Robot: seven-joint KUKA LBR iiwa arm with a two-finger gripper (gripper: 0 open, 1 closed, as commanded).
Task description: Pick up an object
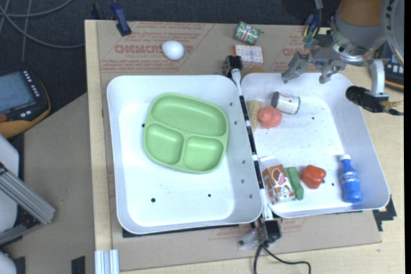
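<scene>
While my hand (310, 68) hangs over the far rim of the right bin (359, 131), at about twelve o'clock of it, its two fingers are spread wide with nothing between them, so no pick has been made yet.

My main worry is the nearest candidate, the small white can (286, 102) lying on its side just below the hand. Being round and on its side, it would likely roll away if one finger touches it first, and it lies just beside the pink ball (270, 117) at its seven o'clock, which could be nudged or caught along with it. The bin's rim is also close to the hand, so a descent made too far out could strike the wall instead of reaching the floor.

The can looks short and smooth, white with a dark end facing nine o'clock. The ball is plain pink and round, so it may slip too.

Further choices sit toward six o'clock of the right bin: a blue bottle (349, 180), a red pepper (313, 176), a green piece (295, 182) and a small carton (277, 181), packed closely.

The left bin (128, 157) holds a green divided plate (186, 133). A white egg (172, 49) rests on the desk (192, 35) beyond.
</scene>
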